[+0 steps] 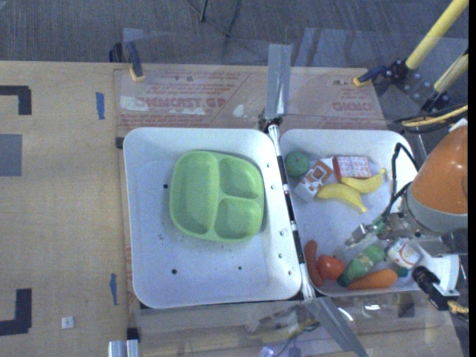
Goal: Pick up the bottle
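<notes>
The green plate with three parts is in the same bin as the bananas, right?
Not quite. The camera view shows the green plate with three parts in the left bin. The bananas lie in the right bin, with other toy food.

The gripper [370,234] hangs low over the right bin [336,141], just above a green bottle [364,261] lying among toy food; a green divided plate [217,195] sits in the left bin [145,222].
</notes>
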